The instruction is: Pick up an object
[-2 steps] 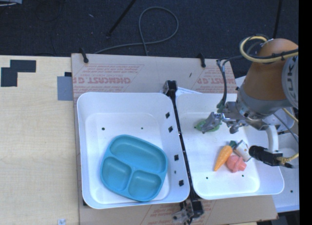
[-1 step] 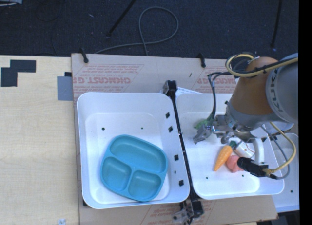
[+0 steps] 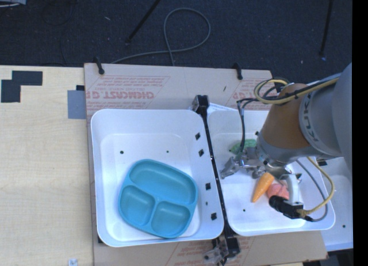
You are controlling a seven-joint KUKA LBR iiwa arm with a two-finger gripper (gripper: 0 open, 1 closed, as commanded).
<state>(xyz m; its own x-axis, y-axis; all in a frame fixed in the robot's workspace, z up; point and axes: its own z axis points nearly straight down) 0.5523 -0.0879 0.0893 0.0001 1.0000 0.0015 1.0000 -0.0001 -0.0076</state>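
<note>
In the right bin (image 3: 247, 221) lie an orange carrot-shaped toy (image 3: 261, 186), a pink object (image 3: 280, 190) touching its right side, and a green object (image 3: 244, 144) partly hidden under the arm. My gripper (image 3: 231, 166) hangs low over the left part of this bin, just left of the orange toy and below the green object. The orange band of the wrist (image 3: 283, 122) covers the bin's back right part. I see nothing held in the gripper.
The left bin (image 3: 109, 138) holds a blue sectioned plate (image 3: 157, 197). A black divider rail (image 3: 208, 161) runs between the two bins, close to the gripper's left. Cables (image 3: 313, 201) loop from the wrist over the right bin's right edge.
</note>
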